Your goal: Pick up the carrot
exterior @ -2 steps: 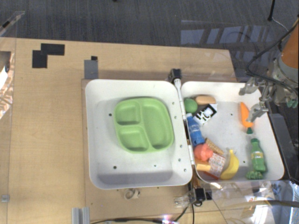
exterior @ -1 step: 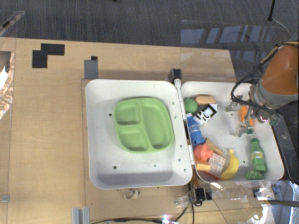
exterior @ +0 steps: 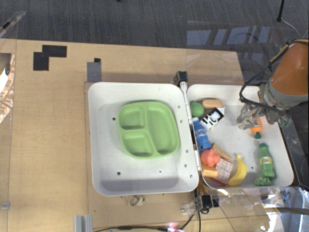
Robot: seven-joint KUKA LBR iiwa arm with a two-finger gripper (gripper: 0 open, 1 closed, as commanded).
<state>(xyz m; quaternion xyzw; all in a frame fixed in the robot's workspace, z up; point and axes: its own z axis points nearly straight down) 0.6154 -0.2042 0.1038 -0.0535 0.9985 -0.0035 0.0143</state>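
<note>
We saw two white bins side by side on the bench. The left bin held a green tray with three sections, sitting near the middle of it.

The right bin was full of toys. Along its left edge there was a green ball, and a blue bottle just below it. A tan bread roll lay near the top edge, with a black and white thing just beside it. Near the bottom edge we saw a pink toy, a yellow banana and a snack packet, all bunched up and touching. A green bottle lay close to the right edge, towards the bottom corner.

The arm came in from the right. The gripper was low in the top right part of the right bin. The carrot was a small orange thing right under the gripper, at its tips. We could not tell if the fingers were apart or squeezed together, or if they had the carrot.
</note>
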